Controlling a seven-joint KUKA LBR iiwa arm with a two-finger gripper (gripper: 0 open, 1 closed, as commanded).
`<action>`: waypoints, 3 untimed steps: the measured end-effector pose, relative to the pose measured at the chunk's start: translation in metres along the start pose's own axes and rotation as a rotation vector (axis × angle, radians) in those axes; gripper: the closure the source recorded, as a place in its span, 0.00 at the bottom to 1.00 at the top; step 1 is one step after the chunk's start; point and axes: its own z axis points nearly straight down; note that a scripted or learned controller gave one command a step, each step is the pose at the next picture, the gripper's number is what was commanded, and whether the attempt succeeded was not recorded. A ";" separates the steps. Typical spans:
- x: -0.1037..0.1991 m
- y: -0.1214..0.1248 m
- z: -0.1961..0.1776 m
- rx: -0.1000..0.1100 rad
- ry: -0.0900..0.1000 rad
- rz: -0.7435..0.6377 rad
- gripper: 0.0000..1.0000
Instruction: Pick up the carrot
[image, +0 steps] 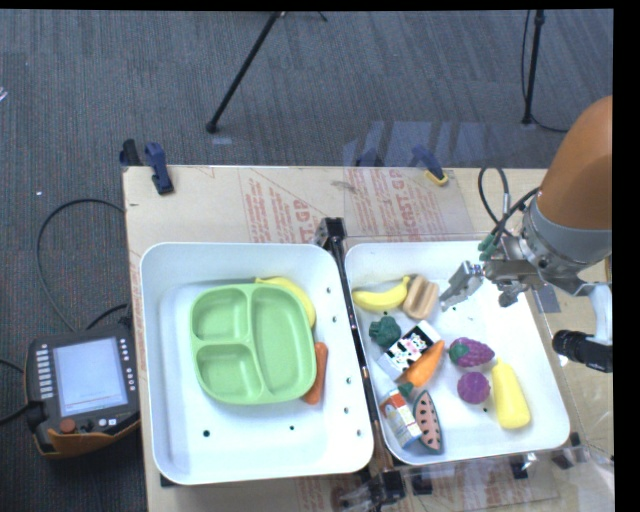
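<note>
Gripper (470, 283): hovers over the right bin (556, 395), fingers slightly parted, nothing between them.
Nearest items: hot-dog bun (421, 297) and banana (381, 296) just beside it, not the target.
Carrot, right bin (424, 367): mid-bin, leaning on a black-and-white carton (408, 347); judged the likelier target.
Carrot, left bin (319, 373): wedged against the green tray (254, 343); harder to grasp.
</note>
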 end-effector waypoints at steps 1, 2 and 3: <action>-0.025 -0.026 0.120 0.014 0.003 0.026 0.00; 0.010 -0.048 0.186 0.011 0.004 0.042 0.00; 0.007 -0.047 0.174 0.006 0.003 0.056 1.00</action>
